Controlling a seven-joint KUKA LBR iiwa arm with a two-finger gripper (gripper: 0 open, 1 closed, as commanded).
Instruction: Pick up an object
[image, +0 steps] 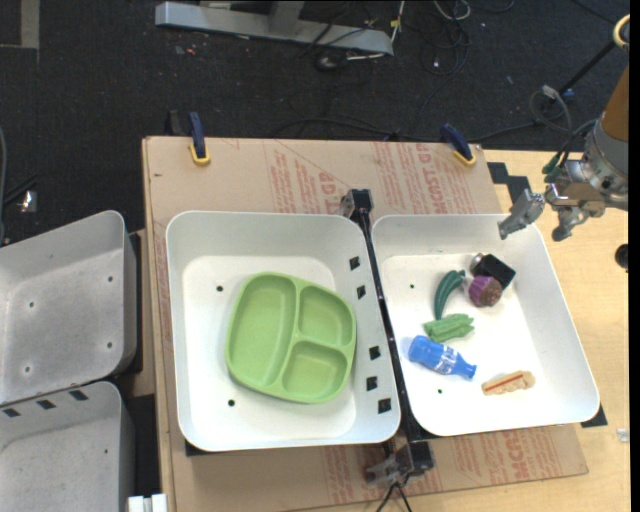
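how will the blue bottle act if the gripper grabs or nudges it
The blue bottle lies on its side on the right bin floor, so its rounded body would probably roll if nudged. It looks like small, smooth plastic, so likely light and perhaps slippery between fingers. The green toy lies close above it and might get bumped.

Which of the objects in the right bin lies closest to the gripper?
The black block beside the purple object, at the bin's far right; the others lie farther from the gripper.

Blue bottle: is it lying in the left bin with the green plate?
No, the blue bottle lies in the right bin.
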